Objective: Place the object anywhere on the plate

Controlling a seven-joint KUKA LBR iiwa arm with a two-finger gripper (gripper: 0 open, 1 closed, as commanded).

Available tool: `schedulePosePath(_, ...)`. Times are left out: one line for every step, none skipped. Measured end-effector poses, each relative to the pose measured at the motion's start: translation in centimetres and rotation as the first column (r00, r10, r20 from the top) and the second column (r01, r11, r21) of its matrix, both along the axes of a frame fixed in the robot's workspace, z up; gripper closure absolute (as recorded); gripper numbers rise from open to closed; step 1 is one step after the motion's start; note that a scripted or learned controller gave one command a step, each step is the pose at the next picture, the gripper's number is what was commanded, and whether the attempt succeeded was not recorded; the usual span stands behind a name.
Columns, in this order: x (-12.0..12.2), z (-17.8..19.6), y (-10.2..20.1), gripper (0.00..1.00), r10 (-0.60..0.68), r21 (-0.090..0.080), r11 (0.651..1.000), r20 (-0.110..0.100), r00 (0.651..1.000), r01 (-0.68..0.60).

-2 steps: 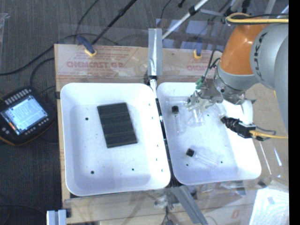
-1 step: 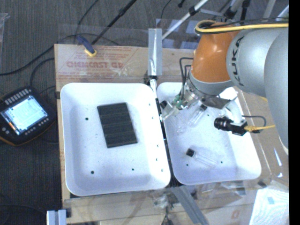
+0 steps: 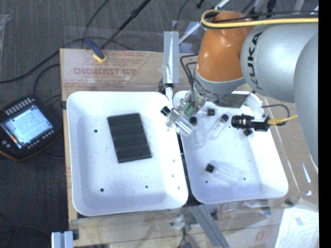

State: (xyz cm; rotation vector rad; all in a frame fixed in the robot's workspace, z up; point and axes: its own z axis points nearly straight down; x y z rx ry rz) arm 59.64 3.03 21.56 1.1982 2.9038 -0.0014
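A dark ridged rectangular plate [image 3: 129, 137] lies flat in the left white bin [image 3: 83, 190]. My gripper [image 3: 182, 113] hangs over the divider between the two bins, at the upper left corner of the right bin [image 3: 258, 185]. A clear vial with a black cap [image 3: 173, 119] sits right at the gripper's tip, its cap pointing toward the left bin; whether it is gripped is not visible. The plate is well to the left of the gripper and slightly nearer the front.
Several more clear vials with black caps lie in the right bin: one [image 3: 217, 127] just right of the gripper, one [image 3: 199, 134] below it, one [image 3: 221, 173] near the bin's middle. A cardboard sheet [image 3: 114, 68] lies behind the left bin.
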Motion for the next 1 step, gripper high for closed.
schedulePosePath(-3.28, 3.02, 6.21, 1.00, 0.322, 0.003, 0.947, 0.001, 0.947, -0.322)
